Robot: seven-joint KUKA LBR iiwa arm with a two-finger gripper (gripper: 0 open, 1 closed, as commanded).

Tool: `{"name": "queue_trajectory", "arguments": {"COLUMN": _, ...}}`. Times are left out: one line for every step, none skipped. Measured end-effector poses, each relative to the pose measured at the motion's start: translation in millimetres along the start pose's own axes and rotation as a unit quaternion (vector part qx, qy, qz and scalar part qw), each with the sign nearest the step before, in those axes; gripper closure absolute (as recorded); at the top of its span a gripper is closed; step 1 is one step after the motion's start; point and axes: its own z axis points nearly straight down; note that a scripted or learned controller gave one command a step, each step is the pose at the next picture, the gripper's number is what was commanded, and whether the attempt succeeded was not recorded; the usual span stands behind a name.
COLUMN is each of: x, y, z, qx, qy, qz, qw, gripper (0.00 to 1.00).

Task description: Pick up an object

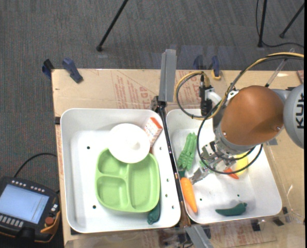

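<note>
Cardboard-topped bench (107,87) on grey carpet (50,25); my two-finger gripper (207,167) hangs over the right white bin (269,190), fingers spread, grasping nothing.

An orange carrot (189,194) lies lengthwise along the right bin's (256,211) left wall.

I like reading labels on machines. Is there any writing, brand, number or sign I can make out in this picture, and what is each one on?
"KU": large dark letters on the grey arm, cut off at the picture's edge.
Red printing on the cardboard sheet under the bins: upside down and too blurred to read.
Orange and white carton in the left bin: print too small to read.
Handheld screen on the floor: nothing legible.
</note>
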Motion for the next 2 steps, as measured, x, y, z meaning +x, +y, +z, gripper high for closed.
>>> {"name": "queue_trajectory", "arguments": {"x": 62, "y": 24, "z": 1, "qx": -0.001, "qy": -0.001, "qz": -0.04, "qw": 0.9992, "gripper": 0.0}}
{"name": "queue_trajectory", "arguments": {"x": -9, "y": 46, "z": 2, "qx": -0.002, "qy": -0.002, "qz": -0.056, "qw": 0.9984, "gripper": 0.0}}
